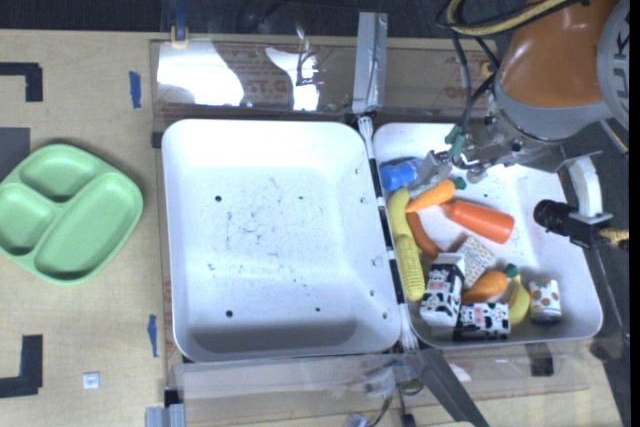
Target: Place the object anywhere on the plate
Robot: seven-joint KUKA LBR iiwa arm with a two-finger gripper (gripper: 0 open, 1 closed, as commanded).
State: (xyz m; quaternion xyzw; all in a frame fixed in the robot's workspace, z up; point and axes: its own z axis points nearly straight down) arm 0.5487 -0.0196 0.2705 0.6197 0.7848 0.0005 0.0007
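The green plate [68, 213], split into three compartments, sits on the tabletop [90, 85] at far left, well apart from everything else. Next comes the left bin [270, 235], then the right bin [575, 315] with its crowded pile: a blue piece [399, 174], a corn cob [405, 245], a small carrot [433, 196], a larger orange carrot shape [482, 219], cow-patterned cartons [442, 293] and a small can [544, 299]. The claw [462, 158] hangs over the far end of that pile, just above the small carrot; whether it is open or closed, and whether it grips anything, I cannot tell. To do this step well, settle on one piece lying free at the heap's edge, close squarely across it, and lift straight up before the long carry left to the plate. No label or writing is legible; the cartons show only black and white blotches.
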